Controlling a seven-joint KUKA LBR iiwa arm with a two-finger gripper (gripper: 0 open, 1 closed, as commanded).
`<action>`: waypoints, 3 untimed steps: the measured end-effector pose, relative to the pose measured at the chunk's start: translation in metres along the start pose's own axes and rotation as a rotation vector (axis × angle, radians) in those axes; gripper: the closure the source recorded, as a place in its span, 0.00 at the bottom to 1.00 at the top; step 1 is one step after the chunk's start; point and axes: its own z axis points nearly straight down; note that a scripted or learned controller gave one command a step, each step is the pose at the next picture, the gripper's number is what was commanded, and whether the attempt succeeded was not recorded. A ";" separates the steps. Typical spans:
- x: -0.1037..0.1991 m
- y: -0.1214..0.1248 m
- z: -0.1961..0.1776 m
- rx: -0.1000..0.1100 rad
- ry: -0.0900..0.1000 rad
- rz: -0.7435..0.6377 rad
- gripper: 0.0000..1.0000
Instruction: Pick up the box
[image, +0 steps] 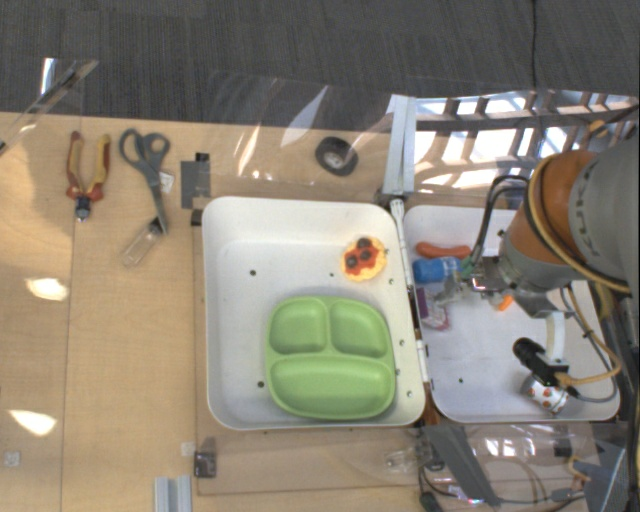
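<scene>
A small blue box (430, 270) lies at the left edge of the right bin (490, 395), close to the wall between the bins. My gripper (456, 286) reaches in from the right and hangs just to the right of the box and slightly below it, very close to it. The gripper body hides where the two meet. A small purple-and-white object (437, 309) lies just below the gripper, and an orange elongated object (441, 249) lies just above the box.
The left bin (235, 320) holds a green divided plate (330, 357) and a small orange-and-red toy (363, 257) near its upper right corner. Pliers (84, 172), scissors (148, 166) and a tape roll (336, 154) lie on the bench outside the bins.
</scene>
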 end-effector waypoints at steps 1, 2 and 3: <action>-0.002 0.003 0.001 -0.003 0.000 -0.079 0.00; -0.005 0.017 0.002 0.008 -0.001 -0.150 0.00; -0.005 0.039 0.004 0.008 -0.002 -0.161 0.00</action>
